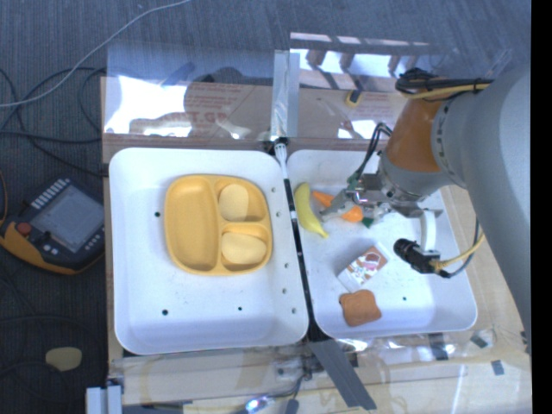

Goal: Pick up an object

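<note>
Both white bins (138,317): smooth moulded plastic, slight sheen. Yellow divided tray (185,231): glossy plastic. Banana (308,212): smooth, waxy-looking skin. Brown slice (360,307): matt, rough, bread-like surface. Small packet (364,266): printed, glossy wrapper. Arm casing (500,136): smooth grey, satin finish; orange band (412,141) semi-gloss. Clear panels (198,102) behind the bins: shiny, reflective. Floor (78,24): matt woven carpet.

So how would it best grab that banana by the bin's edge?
Probably across the middle of the banana, coming straight down from above. It lies flat, running lengthwise along the left wall of the right bin, so the narrow width is what the pincer can span. The wall side looks tight.
</note>
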Available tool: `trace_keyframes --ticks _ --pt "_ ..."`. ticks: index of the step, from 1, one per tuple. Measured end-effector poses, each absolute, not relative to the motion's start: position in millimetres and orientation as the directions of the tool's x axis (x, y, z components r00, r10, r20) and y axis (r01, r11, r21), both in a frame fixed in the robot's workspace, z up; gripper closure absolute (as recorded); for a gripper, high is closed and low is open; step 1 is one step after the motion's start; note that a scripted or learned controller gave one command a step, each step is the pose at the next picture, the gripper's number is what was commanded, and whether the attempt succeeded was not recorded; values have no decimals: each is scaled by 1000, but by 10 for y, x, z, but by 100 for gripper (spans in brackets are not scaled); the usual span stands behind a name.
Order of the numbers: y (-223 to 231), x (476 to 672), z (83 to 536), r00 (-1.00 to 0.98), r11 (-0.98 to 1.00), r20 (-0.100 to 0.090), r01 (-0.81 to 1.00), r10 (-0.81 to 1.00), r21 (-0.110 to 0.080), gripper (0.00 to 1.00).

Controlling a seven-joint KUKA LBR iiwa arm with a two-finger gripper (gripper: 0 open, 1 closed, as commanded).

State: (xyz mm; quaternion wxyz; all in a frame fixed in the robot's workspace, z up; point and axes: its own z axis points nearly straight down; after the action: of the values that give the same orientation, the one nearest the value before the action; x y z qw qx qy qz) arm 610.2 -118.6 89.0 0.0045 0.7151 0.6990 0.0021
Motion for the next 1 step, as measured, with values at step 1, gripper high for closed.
trace_keyframes --ticks 1 --pt "-1041 6390 886 -11 11 -5 1000 1000 8 0"
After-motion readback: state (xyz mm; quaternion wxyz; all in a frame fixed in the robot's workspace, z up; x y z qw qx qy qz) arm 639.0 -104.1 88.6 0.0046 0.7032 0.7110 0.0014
